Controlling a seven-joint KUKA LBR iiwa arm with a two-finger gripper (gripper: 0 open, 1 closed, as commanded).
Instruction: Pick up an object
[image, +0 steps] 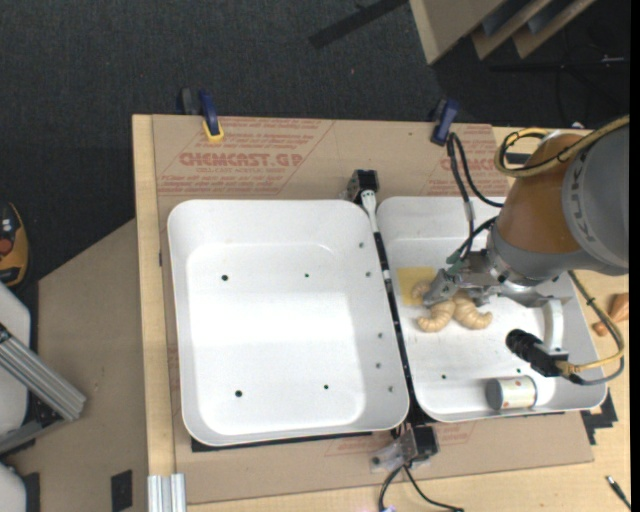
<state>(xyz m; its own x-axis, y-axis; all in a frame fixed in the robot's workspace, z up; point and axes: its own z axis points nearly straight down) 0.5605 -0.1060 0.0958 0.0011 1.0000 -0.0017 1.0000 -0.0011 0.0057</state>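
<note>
My gripper (443, 288) hangs low over the middle of the right bin (420, 215); the grey arm with its orange band comes in from the right. Just left of it lies a flat yellow piece (411, 284). Directly below it sit two tan curved pieces, one (435, 320) on the left and one (475, 317) on the right, touching each other. The gripper tip is right above them, and I cannot tell whether it touches either. A white cylinder with a tan end (512, 393) lies on its side near the bin's front right corner.
The left bin (200, 240) stands beside the right one, their rims meeting along a dark seam (385, 300). Both rest on a cardboard sheet (300, 150) held by blue clamps (209, 110) at the back. Cables run near the right bin's back edge.
</note>
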